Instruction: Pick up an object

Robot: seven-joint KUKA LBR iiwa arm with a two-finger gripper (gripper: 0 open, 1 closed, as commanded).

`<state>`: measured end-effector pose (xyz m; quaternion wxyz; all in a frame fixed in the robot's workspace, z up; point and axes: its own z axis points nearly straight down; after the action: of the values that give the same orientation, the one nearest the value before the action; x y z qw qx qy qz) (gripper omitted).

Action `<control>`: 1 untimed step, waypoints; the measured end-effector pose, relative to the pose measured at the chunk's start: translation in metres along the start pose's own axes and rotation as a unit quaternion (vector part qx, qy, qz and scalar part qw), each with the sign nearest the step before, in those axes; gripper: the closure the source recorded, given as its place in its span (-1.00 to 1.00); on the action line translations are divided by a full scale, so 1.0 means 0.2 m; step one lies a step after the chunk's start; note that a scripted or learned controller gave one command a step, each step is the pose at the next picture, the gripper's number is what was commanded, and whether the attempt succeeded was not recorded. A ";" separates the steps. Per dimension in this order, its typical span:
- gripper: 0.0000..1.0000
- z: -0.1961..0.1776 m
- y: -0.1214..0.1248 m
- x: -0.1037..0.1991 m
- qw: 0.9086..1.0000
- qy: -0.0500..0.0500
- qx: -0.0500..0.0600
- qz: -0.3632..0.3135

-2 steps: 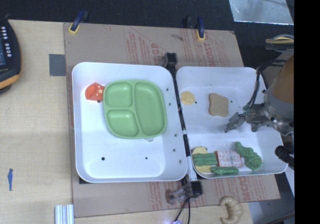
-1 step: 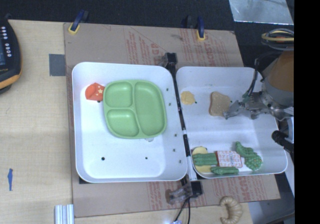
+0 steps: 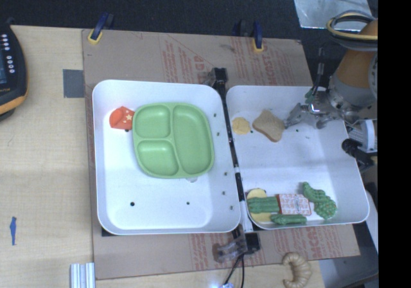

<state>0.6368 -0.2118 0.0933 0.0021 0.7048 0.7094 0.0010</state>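
Beside bread slice (image 3: 268, 126): pincer (image 3: 308, 115) open.

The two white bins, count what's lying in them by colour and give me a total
Green: 4, divided plate, broccoli-like piece, two pods
Red: 2, small toy, red-and-white packet
Tan or yellow: 3, bread slice, round cookie, yellow piece
Total: 9

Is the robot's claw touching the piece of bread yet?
Apart. In the camera view the gripper sits to the right of the bread slice, with a strip of bare white bin floor plainly between them.
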 end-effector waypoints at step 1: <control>-1.00 -0.10 -0.25 0.44 1.000 0.002 0.006 -0.003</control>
<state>0.5866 -0.1236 0.1138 -0.0038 0.7030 0.7112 -0.0014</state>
